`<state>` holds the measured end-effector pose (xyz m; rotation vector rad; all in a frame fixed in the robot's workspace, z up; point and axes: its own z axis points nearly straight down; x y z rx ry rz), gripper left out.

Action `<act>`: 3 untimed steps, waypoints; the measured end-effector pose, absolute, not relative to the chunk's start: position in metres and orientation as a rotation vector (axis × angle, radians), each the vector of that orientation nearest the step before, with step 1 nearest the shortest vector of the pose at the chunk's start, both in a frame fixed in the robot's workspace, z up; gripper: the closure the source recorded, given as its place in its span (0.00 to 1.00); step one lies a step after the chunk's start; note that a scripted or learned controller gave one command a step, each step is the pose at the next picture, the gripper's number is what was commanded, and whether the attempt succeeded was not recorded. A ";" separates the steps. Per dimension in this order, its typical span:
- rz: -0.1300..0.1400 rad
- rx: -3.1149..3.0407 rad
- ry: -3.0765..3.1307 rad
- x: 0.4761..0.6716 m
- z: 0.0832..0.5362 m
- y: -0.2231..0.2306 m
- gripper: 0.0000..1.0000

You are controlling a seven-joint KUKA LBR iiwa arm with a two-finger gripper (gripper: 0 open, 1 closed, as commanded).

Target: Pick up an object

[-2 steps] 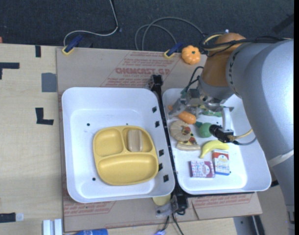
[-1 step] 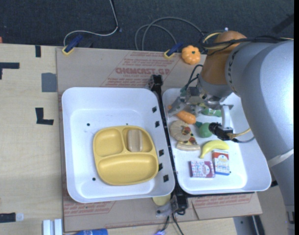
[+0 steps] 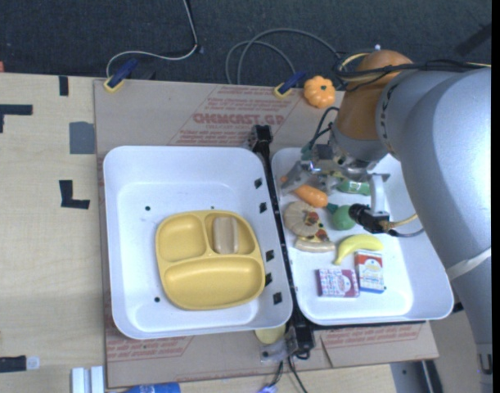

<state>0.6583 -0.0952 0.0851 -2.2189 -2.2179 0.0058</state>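
Two white bins (image 3: 123, 244), one yellow tray (image 3: 209, 260), one banana (image 3: 358, 245), two small boxes (image 3: 352, 277), gripper (image 3: 335, 170) state unclear

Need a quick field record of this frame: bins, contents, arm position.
left bin: holds a yellow divided plate with a tan item in its upper right compartment
right bin: carrot, round cookie-like piece, green item, banana, two small red and white boxes
outside bins: small orange pumpkin on the bench behind the right bin
arm: reaching in from the right, over the far end of the right bin
gripper: low above the carrot; grasp state unclear
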 end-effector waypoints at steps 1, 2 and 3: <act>-0.001 -2.223 -2.225 0.633 0.086 -0.095 0.00; 0.000 -2.220 -2.222 0.657 0.085 -0.095 0.00; -0.001 -2.222 -2.225 0.644 0.086 -0.099 0.00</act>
